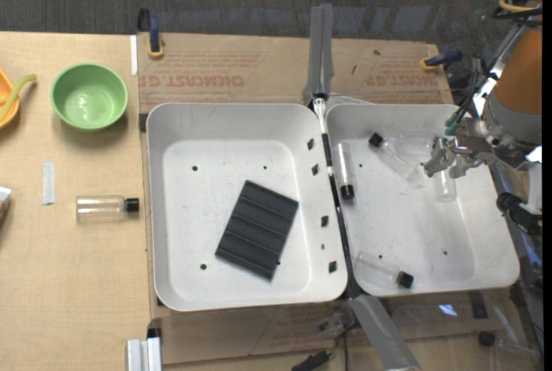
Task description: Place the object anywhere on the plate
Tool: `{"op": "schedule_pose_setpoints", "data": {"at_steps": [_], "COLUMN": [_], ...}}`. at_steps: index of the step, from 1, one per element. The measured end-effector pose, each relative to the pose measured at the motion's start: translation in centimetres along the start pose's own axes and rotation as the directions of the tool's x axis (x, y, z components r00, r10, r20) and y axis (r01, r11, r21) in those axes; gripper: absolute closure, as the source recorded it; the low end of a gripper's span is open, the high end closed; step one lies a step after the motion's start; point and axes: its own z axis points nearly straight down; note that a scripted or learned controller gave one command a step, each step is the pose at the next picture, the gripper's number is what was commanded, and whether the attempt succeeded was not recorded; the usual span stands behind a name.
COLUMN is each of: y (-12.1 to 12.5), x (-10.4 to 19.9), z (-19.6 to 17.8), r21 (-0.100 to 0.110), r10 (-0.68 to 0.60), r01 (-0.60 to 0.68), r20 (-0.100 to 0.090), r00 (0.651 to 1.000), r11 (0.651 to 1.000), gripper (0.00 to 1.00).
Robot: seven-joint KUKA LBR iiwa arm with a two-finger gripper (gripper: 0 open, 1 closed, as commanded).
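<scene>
Presently the gripper [442,164] hangs over the right bin [483,274]; its opening cannot be told, though a clear vial [445,185] appears directly below it. The dark ribbed plate [257,229] lies in the left bin [172,188], well apart. Judged: the placing remains undone.

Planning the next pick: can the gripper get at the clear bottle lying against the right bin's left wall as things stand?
Probably yes. The gripper hangs over the right bin, and the bottle lies uncovered with open floor between them. But it rests along the bin wall, which may crowd one finger.
</scene>
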Motion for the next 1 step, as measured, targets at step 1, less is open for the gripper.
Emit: {"op": "schedule_pose_setpoints", "data": {"at_steps": [1], "y": [5.08], "x": [11.91], "z": [-1.38], "r21": [0.002], "r10": [-0.154], "r01": [0.154], "r20": [0.001], "r00": [0.988], "r11": [0.988], "gripper": [1.0]}}
